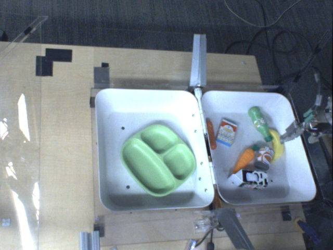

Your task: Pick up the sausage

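Sausage (209, 134) lies lengthwise against the left wall of the right bin (307, 181), beside the small carton (226, 132). Tool (291, 133) sits at the bin's right edge, well apart; its state cannot be told. Risk, judged: wall blocks one finger, grasp slips.

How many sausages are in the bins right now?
1. The sausage lies along the right bin's left wall, just left of the small carton. Another could be hidden in the clutter near the carrot.

Glossy green plastic plate (158, 159), smooth white bins (151, 100)
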You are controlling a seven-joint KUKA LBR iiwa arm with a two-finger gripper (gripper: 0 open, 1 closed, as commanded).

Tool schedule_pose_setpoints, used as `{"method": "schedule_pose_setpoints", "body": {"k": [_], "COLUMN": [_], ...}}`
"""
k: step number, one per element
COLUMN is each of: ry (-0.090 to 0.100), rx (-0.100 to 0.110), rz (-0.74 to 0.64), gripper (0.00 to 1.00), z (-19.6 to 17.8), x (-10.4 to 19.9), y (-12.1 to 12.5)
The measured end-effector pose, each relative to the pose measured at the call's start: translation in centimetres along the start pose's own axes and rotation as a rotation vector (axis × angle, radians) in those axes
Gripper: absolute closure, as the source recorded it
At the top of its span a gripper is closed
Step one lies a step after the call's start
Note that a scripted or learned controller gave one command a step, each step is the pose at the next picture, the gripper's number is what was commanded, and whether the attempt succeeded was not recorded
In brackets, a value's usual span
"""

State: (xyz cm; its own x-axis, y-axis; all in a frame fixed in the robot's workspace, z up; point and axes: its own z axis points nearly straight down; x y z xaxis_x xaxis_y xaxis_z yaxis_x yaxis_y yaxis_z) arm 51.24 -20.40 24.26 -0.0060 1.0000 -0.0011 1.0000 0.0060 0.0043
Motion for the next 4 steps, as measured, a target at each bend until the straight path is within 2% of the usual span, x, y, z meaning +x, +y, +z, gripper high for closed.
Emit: {"method": "schedule_pose_setpoints", "body": {"k": [1, 2, 3, 4], "ry": [-0.002, 0.001, 0.000, -0.001], "rx": [-0.003, 0.001, -0.007, -0.006], "rz": [-0.236, -0.088, -0.150, -0.001], "gripper": [0.00, 0.00, 0.00, 0.00], "z": [-4.7, 8.1, 15.3, 15.5], "x": [-0.1, 2.6, 8.7, 6.5], "y": [4.5, 2.6, 5.3, 10.8]}}
